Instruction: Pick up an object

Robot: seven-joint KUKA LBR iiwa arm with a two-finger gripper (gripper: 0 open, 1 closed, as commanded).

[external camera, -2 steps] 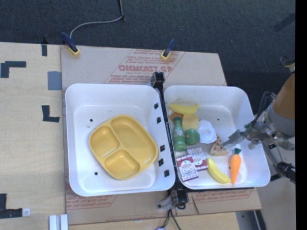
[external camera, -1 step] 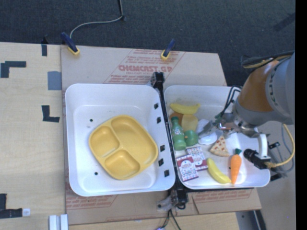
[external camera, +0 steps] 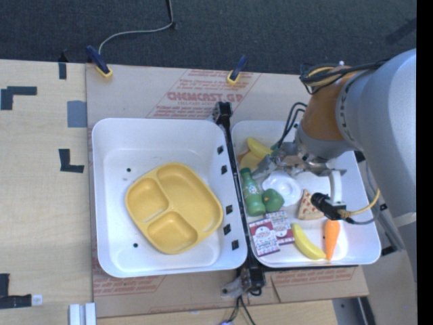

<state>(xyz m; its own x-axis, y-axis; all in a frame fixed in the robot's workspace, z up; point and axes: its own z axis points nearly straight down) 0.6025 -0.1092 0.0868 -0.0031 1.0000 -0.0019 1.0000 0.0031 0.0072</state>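
Right bin (external camera: 358, 252) holds the pickable clutter: green bottle (external camera: 252, 189) upright-ish at left wall, green pepper-like piece (external camera: 273, 199) beside it, white round lid-like thing (external camera: 283, 187) in the middle, yellow piece (external camera: 257, 147) at top, pizza slice (external camera: 309, 207), orange carrot (external camera: 331, 238), yellow banana (external camera: 306, 243), red-white packet (external camera: 265, 235) near front. Hand (external camera: 292, 160) low over the bin's middle, just above the white thing; grip state cannot tell. Left bin (external camera: 108, 202) has a yellow three-compartment tray (external camera: 174, 206). Both sit on bench (external camera: 40, 202)
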